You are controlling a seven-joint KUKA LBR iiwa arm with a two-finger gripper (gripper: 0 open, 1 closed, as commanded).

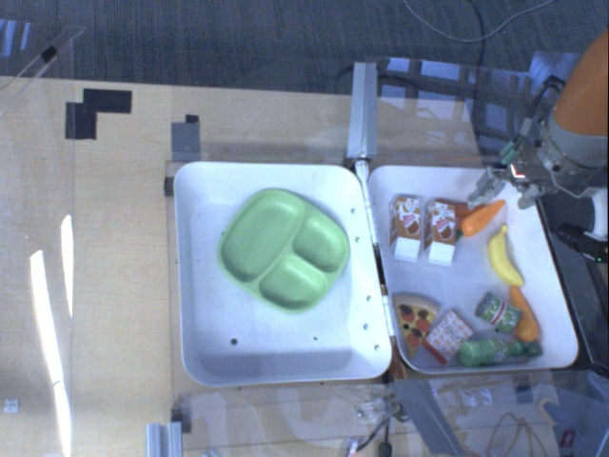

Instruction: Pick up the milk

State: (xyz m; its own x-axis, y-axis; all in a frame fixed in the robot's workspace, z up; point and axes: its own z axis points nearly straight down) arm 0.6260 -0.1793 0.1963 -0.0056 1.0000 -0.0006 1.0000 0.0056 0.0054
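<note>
Milk cartons (423, 228), two side by side, lie in the right bin (561, 284), just beyond the pizza slice (415, 318) when going away from the camera. Nearer than the pizza slice sit a red packet (447, 335) and green bottle (490, 352). Right of the cartons lie a carrot (481, 217) and banana (504, 258). Farther back, the gripper (509, 187) hovers above the carrot, fingers spread apart, holding nothing.
</note>
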